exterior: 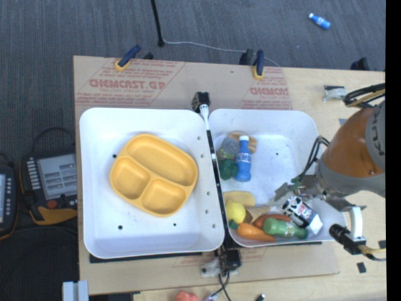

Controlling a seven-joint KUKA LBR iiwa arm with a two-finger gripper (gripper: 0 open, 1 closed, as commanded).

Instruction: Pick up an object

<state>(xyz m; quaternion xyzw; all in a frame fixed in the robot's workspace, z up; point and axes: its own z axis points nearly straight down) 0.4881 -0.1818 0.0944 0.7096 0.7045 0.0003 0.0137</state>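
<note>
- A pale wooden bench (156,86), stamped with red lettering and pinned by yellow-and-blue clamps (128,56), stands on dark grey carpet (75,17); a black cable (155,14) trails across the floor and a small blue bottle (319,21) lies beyond the bench.
- The left bin (94,180), smooth white plastic, holds a glossy yellow three-compartment tray (154,174).
- The right bin (282,130) holds a blue bottle (243,160) with a white label, a green piece (226,167), a yellow lemon (235,212), an orange carrot (254,232) and a green vegetable (285,229), clustered along its left and near sides.
- The gripper (299,209), below the arm's orange band (354,146), sits low at the bin's near right corner beside the toy food; whether its claw is wide or closed cannot be told.
</note>
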